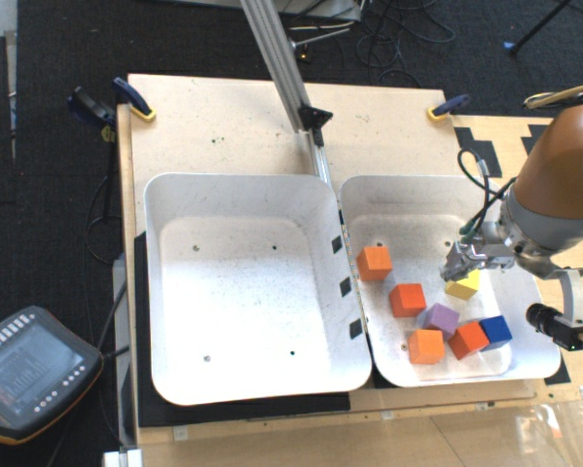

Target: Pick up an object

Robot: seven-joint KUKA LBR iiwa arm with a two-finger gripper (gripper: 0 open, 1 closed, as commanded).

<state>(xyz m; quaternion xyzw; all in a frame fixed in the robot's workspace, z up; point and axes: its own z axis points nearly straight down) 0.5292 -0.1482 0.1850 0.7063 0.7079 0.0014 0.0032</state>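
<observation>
Watching from my remote station, I saw the arm [554,178] reaching in from the right over the right bin [388,197]; the gripper [469,261] sat low inside that bin, directly above a yellow block [463,284] and seemingly touching its top; whether that block was actually clamped I could not tell, since the wrist hid the tips. Other blocks lay close by in the same bin: an orange cube [375,262] near the divider, a red-orange cube [407,300] below it, a purple block [441,318], another orange cube [426,345], a red cube [468,340] and a blue cube [495,331] touching it; the left bin [164,261] sat alongside.
</observation>
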